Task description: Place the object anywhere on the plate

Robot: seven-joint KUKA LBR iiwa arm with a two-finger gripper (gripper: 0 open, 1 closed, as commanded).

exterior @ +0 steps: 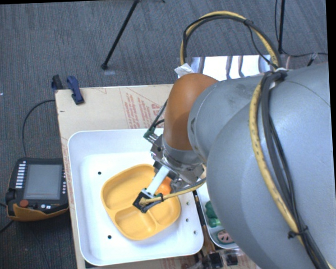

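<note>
A yellow plate (139,208) with three compartments lies in the left white bin (86,180). My gripper (166,180) hangs over the plate's right side, reaching in from the right under the orange wrist band. A small orange object (167,188) shows right at the gripper's tip, above the plate's right rim. The wrist hides most of it, so I cannot tell whether it is held or resting on the plate.
The grey arm covers most of the right bin (201,213), where a green thing (211,217) peeks out at its left side. A teach pendant (39,187) lies on the floor left of the bench. A blue clamp (74,89) grips the bench's back-left corner.
</note>
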